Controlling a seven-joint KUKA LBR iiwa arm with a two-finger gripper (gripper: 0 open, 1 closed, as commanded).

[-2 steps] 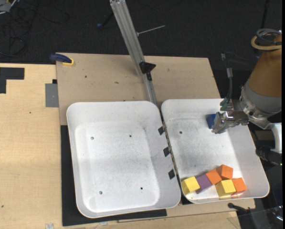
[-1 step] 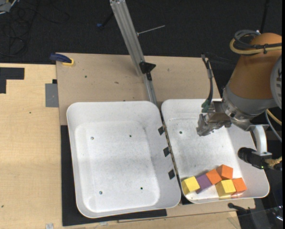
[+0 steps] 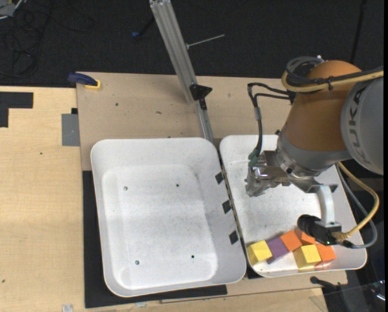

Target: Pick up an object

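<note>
Several small blocks lie in the near corner of the right bin (image 3: pixel 236 149): a yellow block (image 3: pixel 260 251), a purple one (image 3: pixel 277 251), an orange one (image 3: pixel 290 242), another yellow block (image 3: pixel 307 255) and an orange piece (image 3: pixel 325 253). My gripper (image 3: pixel 256 182) hangs over the middle of the right bin, up and left of the blocks, apart from them. Nothing shows between its fingers.
The left bin (image 3: pixel 160 214) sits beside the right one, with black clips along their shared edge. A slanted metal rail (image 3: pixel 179 54) runs from the back down to the bins. The orange and grey arm (image 3: pixel 323 116) covers the right bin's far right side.
</note>
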